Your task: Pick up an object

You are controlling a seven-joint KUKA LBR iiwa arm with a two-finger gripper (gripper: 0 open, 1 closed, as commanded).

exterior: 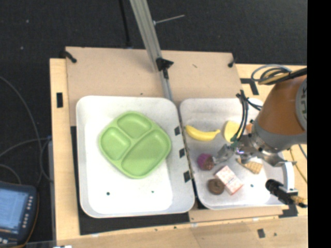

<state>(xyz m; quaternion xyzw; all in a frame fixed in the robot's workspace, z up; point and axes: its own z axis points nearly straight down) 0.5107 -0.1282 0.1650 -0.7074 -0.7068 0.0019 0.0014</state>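
The pincer [234, 151] hangs low inside the right bin [209, 107], just below the grey wrist and orange band of the arm [279, 115], which enters from the table's right edge. Whether its fingers stand open or closed cannot be told at this resolution, and no object is seen between them.

Immediately around it lie the candidate objects. A purple fruit [206, 161] sits just to its left. A pink-and-white box [229, 180] lies just below it, toward the table's front edge, with a brown round item [215, 186] beside that box. A tan wafer-like piece [253, 166] rests to its right, partly under the arm. A banana [202, 134] lies toward the bin's back left, and a yellow object [231, 129], partly hidden by the arm, lies next to it.

Further out, the left bin [88, 154] carries a green divided plate [135, 144]. An aluminium post [147, 32] rises from the table's back edge.

Progress: the approach appears made; every object rests on the bin floor, so grasp and lift remain.
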